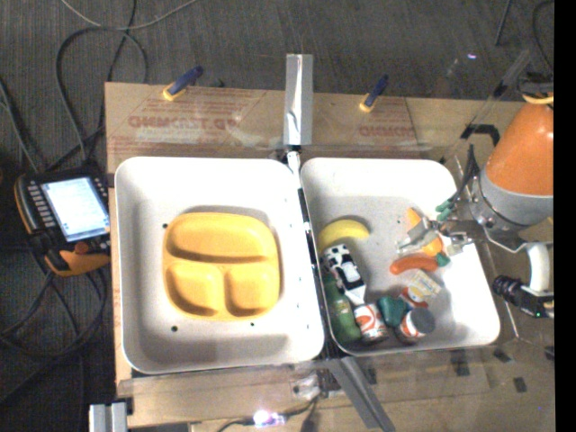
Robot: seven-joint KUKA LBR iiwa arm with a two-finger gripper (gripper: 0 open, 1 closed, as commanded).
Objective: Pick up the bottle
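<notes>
Bottle [340, 302] pickup is not yet done, judging by how things lie: the green bottle rests on its side along the left wall of the right bin [378, 176], at about 7 o'clock in that bin, partly under a black-and-white toy [343, 268]. The gripper [423, 234] hangs over the bin's 3 o'clock side, well apart from the bottle and near an orange carrot-like piece [414, 263]. Whether the jaws are open or closed cannot be told; nothing is clearly seen between them. Left to do: travel across to the bottle, descend, grasp, lift.

Count: two white bins on the bench [207, 124]. The left bin [135, 268] bears one yellow tray [223, 263]. The right bin holds one bottle, one banana [344, 231], one toy, one carrot-like piece, and a few small cans or packets at 6 o'clock, too cluttered to count surely. Two clamps [182, 82] sit on the bench's far edge.
</notes>
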